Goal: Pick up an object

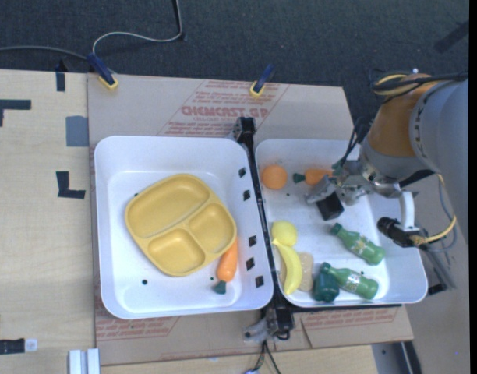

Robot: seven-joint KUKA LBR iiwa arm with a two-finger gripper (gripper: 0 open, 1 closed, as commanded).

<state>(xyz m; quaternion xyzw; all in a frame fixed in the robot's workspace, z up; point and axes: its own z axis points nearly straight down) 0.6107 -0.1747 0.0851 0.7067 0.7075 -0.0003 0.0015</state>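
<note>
Dark carpet runs behind a bench covered with brown cardboard (215,111), on which red print reads "CHEMCAST" with more letters I cannot make out; two yellow-and-blue clamps (104,72) pin its far edge, and a thin cable loops across the carpet above them. Two shallow white bins sit side by side, their inner rims touching along a row of black clips. In the left bin (114,209) a yellow divided tray (180,223) takes up the middle, leaving bare white floor along the far and left walls; a toy carrot (227,264) lies just beside the tray's near right corner, close to the inner rim. In the right bin (414,275) the gripper (330,199) is low over the far middle, and whether its claw is wide or narrow cannot be told from this slant. An orange ball (274,178) lies near the far left corner, and a second small carrot (313,178) lies just beside the gripper. A yellow banana (287,252) lies along the left rim, touching a pale block (305,271). A green bottle (358,244) with a label too small to read lies tilted in the middle, and a darker green bottle (344,281) lies along the near wall. Open floor remains at the bin's far right corner.
</note>
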